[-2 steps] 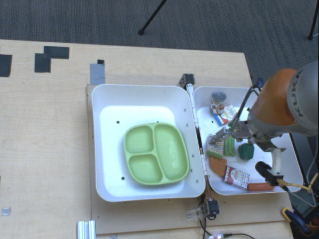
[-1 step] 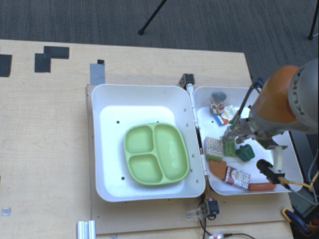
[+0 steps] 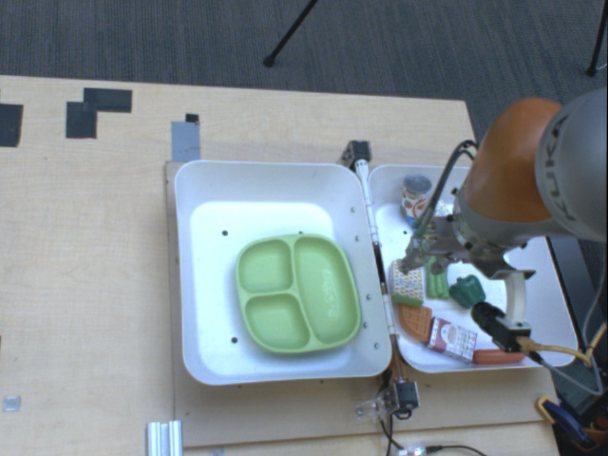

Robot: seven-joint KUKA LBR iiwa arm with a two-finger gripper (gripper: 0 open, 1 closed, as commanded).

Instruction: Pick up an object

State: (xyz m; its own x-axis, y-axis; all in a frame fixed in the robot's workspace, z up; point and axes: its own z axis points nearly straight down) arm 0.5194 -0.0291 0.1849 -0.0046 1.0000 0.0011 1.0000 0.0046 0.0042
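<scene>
Grey arm with orange band (image 3: 518, 174) hangs over right white bin (image 3: 560, 345); gripper (image 3: 425, 259) above cluttered small items, jaw state unclear. Green three-compartment plastic plate (image 3: 297, 294) in left white bin (image 3: 204, 255) beside it.

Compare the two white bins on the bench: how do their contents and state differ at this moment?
The left bin holds one large thing, a green divided plate, while the right bin holds several small things, among them a small cup and a green object. The arm hangs over the right bin, hiding part of it; the left bin is in full sight. Both are shallow, white, and set side by side.
</scene>
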